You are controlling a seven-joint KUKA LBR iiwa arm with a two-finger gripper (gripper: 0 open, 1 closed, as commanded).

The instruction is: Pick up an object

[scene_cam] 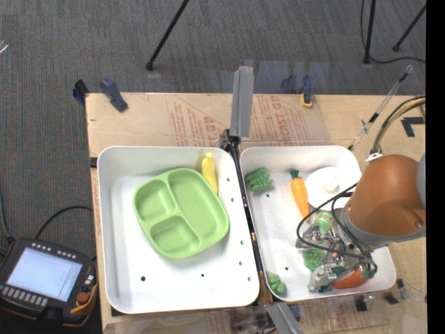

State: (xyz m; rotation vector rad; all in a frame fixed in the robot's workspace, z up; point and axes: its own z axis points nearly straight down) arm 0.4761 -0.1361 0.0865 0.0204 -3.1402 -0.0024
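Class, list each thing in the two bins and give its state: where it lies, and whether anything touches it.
green divided plate: flat in left bin, compartments bare.
yellow toy: left bin, against plate's far edge.
carrot: lying in right bin, apart.
green leafy toy: right bin, far-left part.
small green piece: right bin, near-left corner.
gripper: low over near-right toys.

Grey carpet [104, 26] is being crossed by black tripod legs [170, 26], while a brown bench [160, 120] is being lit evenly.

I see a teach pendant [43, 275] at the lower left, blue clamps [111, 93] on the cardboard-covered surface [167, 120], tripod legs [170, 26] on the carpet [83, 33].
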